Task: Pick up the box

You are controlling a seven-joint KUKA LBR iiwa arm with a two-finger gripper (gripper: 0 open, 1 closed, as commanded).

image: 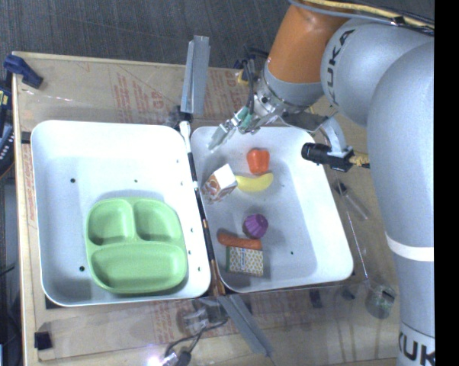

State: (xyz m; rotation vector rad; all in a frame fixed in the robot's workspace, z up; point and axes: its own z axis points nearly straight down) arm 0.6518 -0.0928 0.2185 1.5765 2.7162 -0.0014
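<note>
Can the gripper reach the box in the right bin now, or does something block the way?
Probably yes. The gripper hangs over the far edge of the right bin, and the box lies just below it, uncovered on top. The banana lies close beside it.

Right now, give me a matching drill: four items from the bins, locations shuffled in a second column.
Items:
1. green tray
2. box
3. purple toy
4. hand

Places:
A. over the right bin's far-left corner
B. right bin, by the left wall, beside the banana
C. left bin, near end
D. right bin, middle, just beyond the carrot

Pairs: 1-C, 2-B, 3-D, 4-A
</note>
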